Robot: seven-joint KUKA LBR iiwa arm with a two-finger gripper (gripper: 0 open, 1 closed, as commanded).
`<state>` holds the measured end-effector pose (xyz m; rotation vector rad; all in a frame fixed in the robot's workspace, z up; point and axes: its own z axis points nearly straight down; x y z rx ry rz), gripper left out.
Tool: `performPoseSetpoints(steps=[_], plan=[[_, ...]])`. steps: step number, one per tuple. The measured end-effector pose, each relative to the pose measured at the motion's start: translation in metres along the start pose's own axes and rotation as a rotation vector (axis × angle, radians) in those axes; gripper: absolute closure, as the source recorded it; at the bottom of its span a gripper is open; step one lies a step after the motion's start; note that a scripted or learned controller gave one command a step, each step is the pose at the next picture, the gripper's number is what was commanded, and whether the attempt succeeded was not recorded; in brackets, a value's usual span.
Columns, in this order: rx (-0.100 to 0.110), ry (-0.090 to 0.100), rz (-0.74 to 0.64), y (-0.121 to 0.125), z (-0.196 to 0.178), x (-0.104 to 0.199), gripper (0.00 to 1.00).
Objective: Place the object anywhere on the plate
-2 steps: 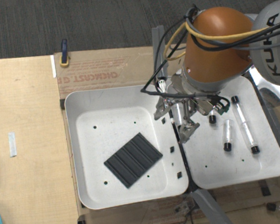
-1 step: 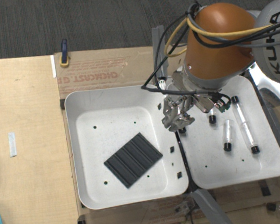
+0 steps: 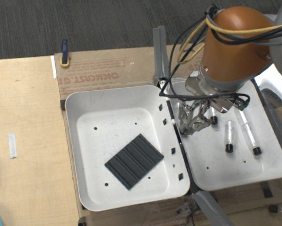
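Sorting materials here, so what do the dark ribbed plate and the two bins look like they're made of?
Ribbed plate: likely rubber or matte plastic, dark grey, no shine on its ridges. Left bin and right bin: probably moulded plastic, smooth white, rounded corners, a soft sheen.

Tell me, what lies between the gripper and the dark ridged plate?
In the camera view, the bins' adjoining walls lie between the gripper and the plate; otherwise bare white floor.
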<state>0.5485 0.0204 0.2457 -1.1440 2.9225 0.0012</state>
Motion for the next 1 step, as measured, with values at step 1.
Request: performPoseSetpoints(steps=[1], plan=[[-0.002, 0.001, -0.192, 0.0306, 0.0091, -0.0266, 1.0]])
